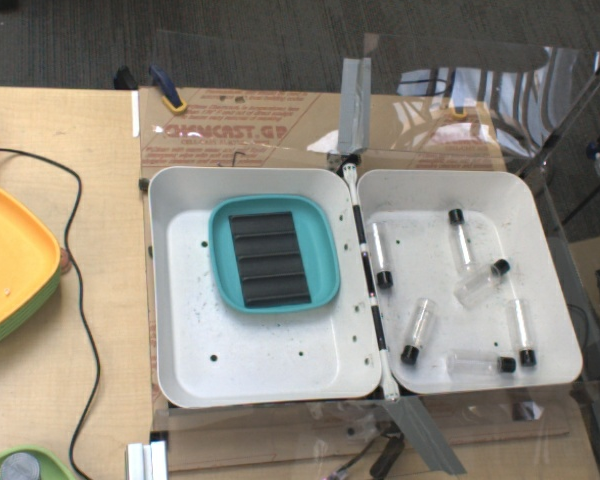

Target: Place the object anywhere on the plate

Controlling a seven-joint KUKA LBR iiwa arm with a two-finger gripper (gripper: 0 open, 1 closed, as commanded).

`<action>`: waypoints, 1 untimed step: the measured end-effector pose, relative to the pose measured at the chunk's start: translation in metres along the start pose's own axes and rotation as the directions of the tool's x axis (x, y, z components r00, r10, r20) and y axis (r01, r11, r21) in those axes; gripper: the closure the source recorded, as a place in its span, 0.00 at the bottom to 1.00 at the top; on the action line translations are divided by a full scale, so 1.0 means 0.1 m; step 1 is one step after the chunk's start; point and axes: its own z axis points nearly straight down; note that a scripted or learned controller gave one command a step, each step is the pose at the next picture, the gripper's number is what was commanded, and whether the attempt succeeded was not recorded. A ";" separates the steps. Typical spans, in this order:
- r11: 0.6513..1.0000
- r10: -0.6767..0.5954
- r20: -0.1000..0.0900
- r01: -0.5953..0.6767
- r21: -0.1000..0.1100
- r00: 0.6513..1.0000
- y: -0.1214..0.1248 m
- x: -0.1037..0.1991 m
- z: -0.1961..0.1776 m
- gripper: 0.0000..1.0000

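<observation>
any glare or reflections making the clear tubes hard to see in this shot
In the camera view, the clear tubes nearly blend into the white right bin, with mainly their black caps standing out; bright reflections streak the transparent panel behind that bin; the teal plate in the left bin is evenly lit and sharp, with soft shadows.

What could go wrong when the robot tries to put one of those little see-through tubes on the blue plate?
The clear tubes are round and see-through, so one may slip or be hard to spot against the white right bin. Several lie close together near the middle, so a grab might bump neighbours. The teal plate in the left bin already carries a dark ridged block; a tube set on it could roll off.
</observation>
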 end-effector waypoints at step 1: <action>0.994 0.106 -0.001 -0.106 0.003 0.994 -0.09 0.02 0.01 0.00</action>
